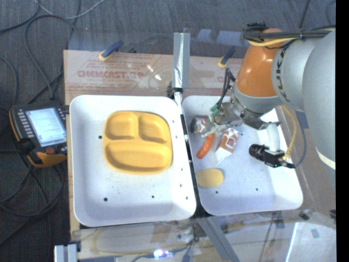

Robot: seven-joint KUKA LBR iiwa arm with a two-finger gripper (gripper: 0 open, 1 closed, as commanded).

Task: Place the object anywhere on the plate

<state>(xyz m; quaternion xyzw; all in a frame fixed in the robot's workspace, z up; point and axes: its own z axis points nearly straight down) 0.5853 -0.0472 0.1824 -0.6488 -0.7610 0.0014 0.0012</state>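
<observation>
A yellow divided plate (138, 141) lies in the left bin (87, 201). In the right bin (262, 195), an orange carrot (205, 146) lies beside a white and orange packet (227, 143). A small brown and silver item (197, 125) rests near the bin's upper left. A flat yellow oval piece (210, 177) sits nearer the front. My gripper (217, 115) hangs low over the upper left of the right bin, just above the carrot and packet. Nothing can be made out between its tips.
The grey arm with its orange band (262, 72) covers the right bin's far right corner. A black fitting on a cable (267, 153) hangs over the bin's right side. A metal divider post (181, 59) stands between the bins. A handheld pendant (38, 130) lies left of the bench.
</observation>
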